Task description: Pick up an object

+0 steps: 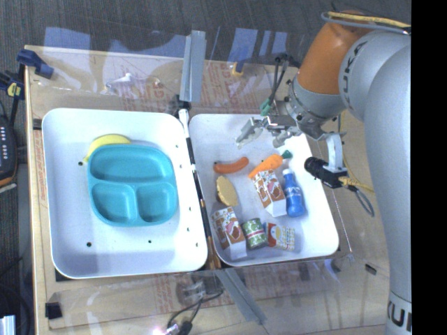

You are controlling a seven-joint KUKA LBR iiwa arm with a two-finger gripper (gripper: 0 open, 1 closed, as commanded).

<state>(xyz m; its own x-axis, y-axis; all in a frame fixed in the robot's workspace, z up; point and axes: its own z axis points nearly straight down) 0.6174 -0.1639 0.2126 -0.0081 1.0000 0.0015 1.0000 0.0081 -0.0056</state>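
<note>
My gripper (248, 130) hangs over the far part of the right bin (318, 236), its fingers open with nothing between them. Just below it lie an orange-red sausage (230, 165) and a carrot (267, 164). Further toward the front are a small carton (269, 190), a blue bottle (293, 195) and a tan slice of bread (225, 190). At the bin's front edge sit another carton (227, 230), a green can (253, 234) and a red packet (281, 236).
The left bin (66, 250) holds a blue divided tray (133, 185) with a yellow object (108, 142) poking out from under its far edge. A black part of the arm's wrist (323, 169) overhangs the right bin's right rim.
</note>
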